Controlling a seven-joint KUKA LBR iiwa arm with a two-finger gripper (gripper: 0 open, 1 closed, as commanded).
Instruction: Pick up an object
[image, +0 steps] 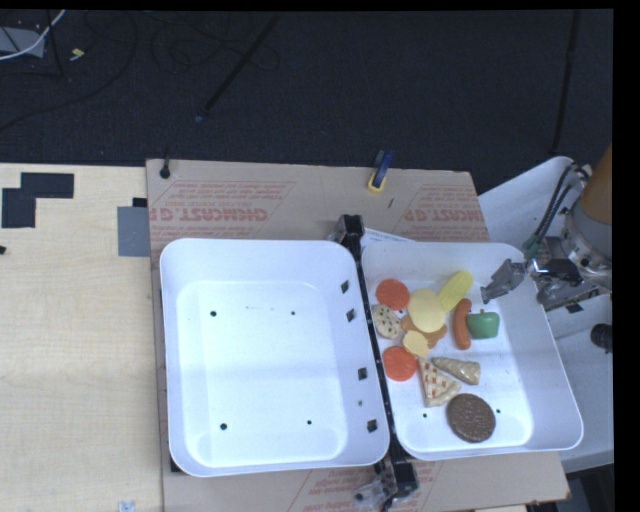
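A heap of toy food is lying in the right bin (560, 400), crowded toward its left and middle. Nearest the arm, a small green block (485, 324) is touching a red sausage (460, 325). Left of them, a yellow oval (455, 288), a pale yellow disc (426, 311), two red-orange discs (392, 294) and (399, 363) and a speckled cookie (386, 321) are pressing together. Nearer the viewer are a pizza slice (434, 383), a tan wedge (459, 370) and a brown round cookie (471, 417), which is sitting apart from the rest.

The gripper (512, 277) is hanging over the bin's far right part, above and just right of the green block, coming in from the right. Its two fingers appear to be spread apart, one pointing left toward the pile, and nothing is sitting between them.

The likely trouble is the crowding. A descent onto the pile could land a finger on top of a piece rather than beside it, shoving neighbours aside or catching two at once. The rounded, smooth pieces could also squirt out as the fingers are closing. The left bin (190, 300) is sitting alongside.
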